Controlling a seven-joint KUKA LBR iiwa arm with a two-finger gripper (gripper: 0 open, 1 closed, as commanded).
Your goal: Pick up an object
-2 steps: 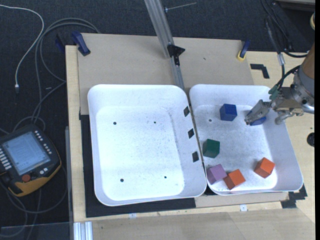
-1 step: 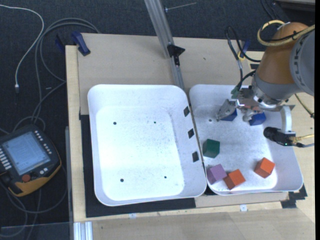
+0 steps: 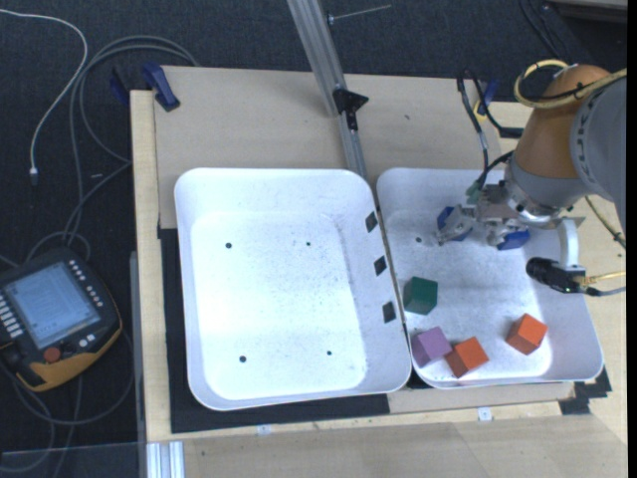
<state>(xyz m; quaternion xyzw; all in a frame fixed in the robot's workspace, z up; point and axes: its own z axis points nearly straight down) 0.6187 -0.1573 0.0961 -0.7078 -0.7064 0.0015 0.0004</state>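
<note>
Pendant (image 3: 50, 317): seen on the floor at far left, screen lit, cables trailing behind it. Counter (image 3: 249, 118): wooden, carrying two white bins side by side. Left bin (image 3: 199, 197): speckled, four dark dots marked on its floor. Pole (image 3: 318, 48): metal, slanting down to the gap between the bins. Right bin (image 3: 398, 192): four blocks are held in it. Green block (image 3: 421, 295): near the left wall, mid-bin. Purple block (image 3: 432, 345): at the near edge, just beside an orange block (image 3: 468, 356). Second orange block (image 3: 527, 334): near right, apart from the others. Arm (image 3: 572, 137): reaching in from the right. Pincer (image 3: 485, 222): over the far part of the right bin, well apart from all blocks; whether apart or together cannot be told.
</note>
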